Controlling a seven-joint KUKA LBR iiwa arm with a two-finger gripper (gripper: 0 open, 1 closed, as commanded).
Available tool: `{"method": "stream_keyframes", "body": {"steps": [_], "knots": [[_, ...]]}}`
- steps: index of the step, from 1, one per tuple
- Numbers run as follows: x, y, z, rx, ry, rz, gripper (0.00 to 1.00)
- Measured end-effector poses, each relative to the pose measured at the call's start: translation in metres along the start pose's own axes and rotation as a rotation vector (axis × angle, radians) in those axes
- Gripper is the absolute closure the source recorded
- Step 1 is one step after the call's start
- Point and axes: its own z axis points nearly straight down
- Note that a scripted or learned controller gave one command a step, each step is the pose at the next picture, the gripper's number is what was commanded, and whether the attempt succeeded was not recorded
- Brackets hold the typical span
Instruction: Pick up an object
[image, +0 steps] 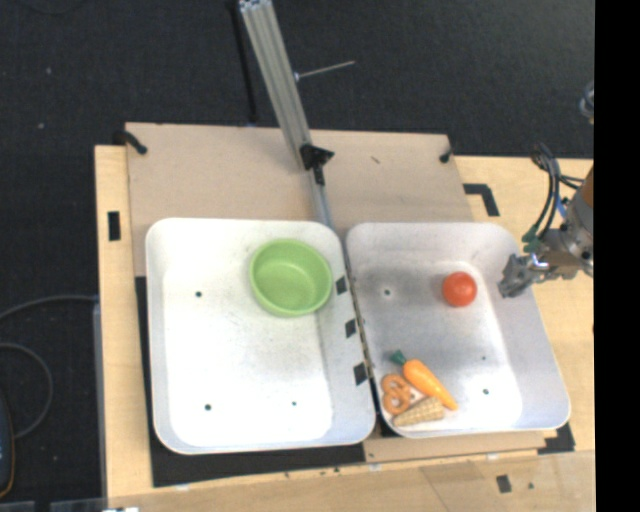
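A red tomato-like ball (459, 289) lies in the right bin (520, 390), toward its far right part. Near that bin's front edge an orange carrot (430, 382) rests beside a pretzel (396, 393) and a waffle cone (421, 411). A green bowl (291, 278) sits in the left bin (190, 400) at its back right. My gripper (517, 275) hangs over the right bin's right rim, just right of the red ball and apart from it. Nothing shows between its fingers.
A slanted metal pole (285, 95) rises from behind the bins where they meet. Cables (548, 200) trail by the arm at the right edge. The bins stand on a wooden bench (400, 165) with black mats below them.
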Motion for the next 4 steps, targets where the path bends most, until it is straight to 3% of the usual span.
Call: {"method": "stream_keyframes", "body": {"steps": [1, 2, 4], "knots": [[-0.001, 0.001, -0.03, 0.0, 0.001, -0.001, 1.0], [0.047, 0.003, -0.035, 0.003, 0.004, -0.004, 1.0], [0.154, 0.01, -0.005, 0.005, 0.004, -0.003, 1.0]]}}
